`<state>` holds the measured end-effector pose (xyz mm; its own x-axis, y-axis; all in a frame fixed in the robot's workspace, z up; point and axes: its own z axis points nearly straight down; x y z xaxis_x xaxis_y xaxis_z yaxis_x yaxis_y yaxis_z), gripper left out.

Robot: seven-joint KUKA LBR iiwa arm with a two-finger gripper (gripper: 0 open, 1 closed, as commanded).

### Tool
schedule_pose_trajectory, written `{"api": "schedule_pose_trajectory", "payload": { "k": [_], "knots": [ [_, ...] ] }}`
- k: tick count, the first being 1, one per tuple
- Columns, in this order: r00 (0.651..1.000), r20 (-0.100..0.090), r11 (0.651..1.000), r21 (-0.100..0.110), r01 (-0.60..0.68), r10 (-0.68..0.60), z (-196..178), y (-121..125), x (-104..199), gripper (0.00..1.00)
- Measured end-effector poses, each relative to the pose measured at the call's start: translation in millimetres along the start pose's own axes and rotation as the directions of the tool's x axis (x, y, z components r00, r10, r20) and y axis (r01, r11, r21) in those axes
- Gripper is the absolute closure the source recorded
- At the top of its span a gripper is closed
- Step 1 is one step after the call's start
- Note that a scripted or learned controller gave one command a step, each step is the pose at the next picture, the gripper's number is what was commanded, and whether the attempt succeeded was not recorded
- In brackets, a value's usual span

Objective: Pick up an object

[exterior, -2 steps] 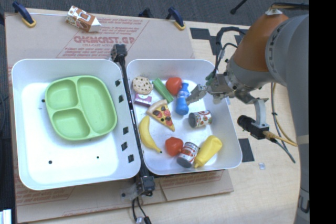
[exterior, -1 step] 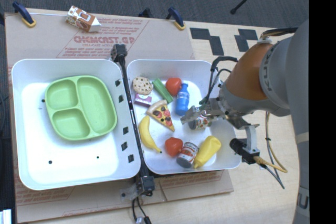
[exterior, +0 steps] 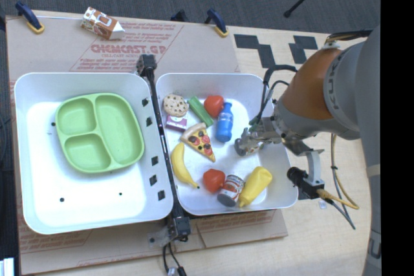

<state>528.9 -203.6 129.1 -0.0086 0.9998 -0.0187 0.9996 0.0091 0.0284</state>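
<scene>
The right bin holds several toy foods: a cookie, a green stick, a red tomato, a blue bottle, a pizza slice, a banana, a second red fruit, a small can and a yellow mustard bottle. My gripper hangs low over the bin's right part, just right of the blue bottle and above the mustard bottle. Nothing shows between its fingers.
The left bin carries a green divided plate. A small carton lies on the cardboard behind the bins. Clamps hold the board's back edge. The arm's orange band and cables sit right of the bins.
</scene>
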Motion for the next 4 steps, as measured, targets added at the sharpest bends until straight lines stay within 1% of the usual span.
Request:
{"api": "schedule_pose_trajectory", "payload": {
  "k": [1, 2, 3, 4],
  "knots": [
    [1.000, -0.017, 1.000, 0.026, -0.003, 0.004, -105.1, -9.4, -10.1, 1.00],
    [1.000, -0.018, 1.000, 0.027, -0.003, 0.003, -95.4, 80.4, -9.3, 1.00],
    [1.000, -0.020, 1.000, 0.031, -0.002, 0.002, -88.0, 89.2, 39.5, 1.00],
    [1.000, -0.019, 1.000, 0.031, -0.002, 0.002, -88.3, 89.1, 38.8, 0.00]
  ]
}}
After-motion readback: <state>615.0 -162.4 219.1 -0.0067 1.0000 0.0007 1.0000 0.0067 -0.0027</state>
